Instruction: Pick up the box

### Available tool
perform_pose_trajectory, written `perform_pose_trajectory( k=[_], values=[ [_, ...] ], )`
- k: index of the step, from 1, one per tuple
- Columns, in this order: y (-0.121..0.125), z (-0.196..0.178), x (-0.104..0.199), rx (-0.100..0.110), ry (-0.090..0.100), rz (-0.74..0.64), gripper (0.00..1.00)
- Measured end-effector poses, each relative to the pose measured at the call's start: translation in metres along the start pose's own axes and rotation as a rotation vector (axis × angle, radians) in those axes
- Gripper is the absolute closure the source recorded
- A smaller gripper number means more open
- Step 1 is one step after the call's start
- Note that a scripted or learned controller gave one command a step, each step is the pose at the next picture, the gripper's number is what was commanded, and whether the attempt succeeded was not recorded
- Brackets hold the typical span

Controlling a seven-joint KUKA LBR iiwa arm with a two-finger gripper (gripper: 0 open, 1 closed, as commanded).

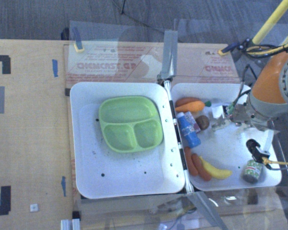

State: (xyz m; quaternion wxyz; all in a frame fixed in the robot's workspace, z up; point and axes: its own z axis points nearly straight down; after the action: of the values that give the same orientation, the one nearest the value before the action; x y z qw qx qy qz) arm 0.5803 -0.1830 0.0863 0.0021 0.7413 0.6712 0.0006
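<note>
Box (188, 130) lies left of tool (220, 122).

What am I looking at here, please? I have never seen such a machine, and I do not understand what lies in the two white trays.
One camera above the bench looks down at a slant. The grey and orange robot arm reaches in from the right; its gripper hangs over the right bin. I see nothing held in it. That bin holds a blue box, a carrot, a banana, a small can and other small things. The left bin holds a green divided plate.
</note>
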Motion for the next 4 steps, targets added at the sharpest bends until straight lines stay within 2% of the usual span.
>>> perform_pose_trajectory(
  k=[1, 2, 3, 4],
  values=[
    [0.075, 0.0, 0.062, 0.029, -0.009, 0.162, 0.0],
    [0.006, -0.009, 0.089, 0.006, 0.001, 0.272, 0.0],
    [0.078, -0.067, 0.068, 0.003, 0.001, 0.26, 0.0],
    [-0.025, -0.005, 0.079, -0.007, 0.004, 0.289, 0.0]
  ],
)
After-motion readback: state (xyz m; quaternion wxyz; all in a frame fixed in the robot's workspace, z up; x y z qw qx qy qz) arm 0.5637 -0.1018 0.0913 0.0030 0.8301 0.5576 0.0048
